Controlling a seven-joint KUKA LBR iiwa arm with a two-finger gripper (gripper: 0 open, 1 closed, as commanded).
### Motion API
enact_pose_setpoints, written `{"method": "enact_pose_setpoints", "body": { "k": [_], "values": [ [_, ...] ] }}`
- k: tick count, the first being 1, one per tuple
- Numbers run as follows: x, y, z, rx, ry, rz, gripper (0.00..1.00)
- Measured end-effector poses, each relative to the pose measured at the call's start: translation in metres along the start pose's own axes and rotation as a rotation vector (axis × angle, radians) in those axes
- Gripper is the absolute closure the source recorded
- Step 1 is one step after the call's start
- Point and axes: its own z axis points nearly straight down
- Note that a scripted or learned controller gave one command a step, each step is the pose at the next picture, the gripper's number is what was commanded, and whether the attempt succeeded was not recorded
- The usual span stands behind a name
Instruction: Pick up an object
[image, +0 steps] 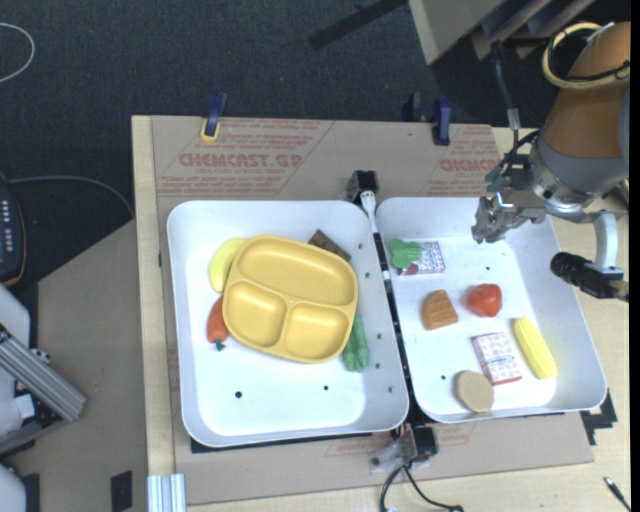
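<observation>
The tomato (485, 298) is seen in the middle of the right bin (570, 385), just beside the brown bread (438, 309). Farther back, the pincer (487, 226) is held above the bin's far end. Nothing is held by it, and whether it is apart or together cannot be told. It should be lowered straight over the tomato, with the bread left untouched.

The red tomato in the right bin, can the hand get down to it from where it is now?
Probably yes. The tomato lies apart from its neighbours, uncovered, and the hand hovers just beyond it over the same bin.
</observation>
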Motion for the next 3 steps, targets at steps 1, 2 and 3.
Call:
{"method": "enact_pose_setpoints", "body": {
  "k": [1, 2, 3],
  "values": [
    [0.047, 0.022, 0.011, 0.002, 0.001, -0.004, 1.00],
    [0.104, 0.049, 0.012, 0.000, 0.002, -0.006, 1.00],
    [0.130, 0.057, 0.006, 0.001, 0.002, -0.003, 1.00]
  ]
}}
